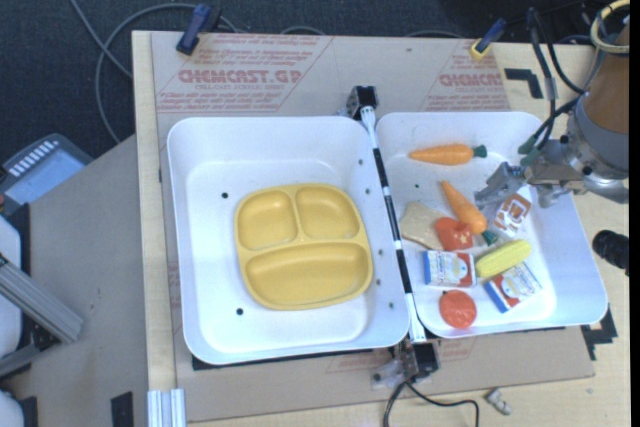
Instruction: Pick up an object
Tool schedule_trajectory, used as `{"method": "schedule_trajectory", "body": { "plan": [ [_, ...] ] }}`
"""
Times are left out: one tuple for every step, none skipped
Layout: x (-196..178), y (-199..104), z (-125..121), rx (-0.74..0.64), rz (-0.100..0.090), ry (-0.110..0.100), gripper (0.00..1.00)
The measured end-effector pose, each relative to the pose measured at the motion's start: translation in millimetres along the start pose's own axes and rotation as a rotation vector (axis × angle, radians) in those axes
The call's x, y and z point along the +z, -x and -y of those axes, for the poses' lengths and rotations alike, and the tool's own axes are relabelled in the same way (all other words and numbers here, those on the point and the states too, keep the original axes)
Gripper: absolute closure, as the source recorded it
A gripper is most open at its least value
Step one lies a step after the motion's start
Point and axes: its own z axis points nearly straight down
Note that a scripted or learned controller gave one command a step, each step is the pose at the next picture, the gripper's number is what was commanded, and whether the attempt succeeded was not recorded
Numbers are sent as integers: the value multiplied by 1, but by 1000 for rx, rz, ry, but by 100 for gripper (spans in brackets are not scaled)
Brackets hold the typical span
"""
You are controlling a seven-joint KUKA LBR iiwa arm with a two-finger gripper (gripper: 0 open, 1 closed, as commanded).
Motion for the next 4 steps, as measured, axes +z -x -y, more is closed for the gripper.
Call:
{"method": "schedule_trajectory", "body": {
  "plan": [
    [102,14,-37,1,-1,-3,0],
    [154,-8,-44,1,2,3,0],
    [169,38,-96,1,2,2,0],
    [159,37,-96,1,3,5,100]
  ]
}}
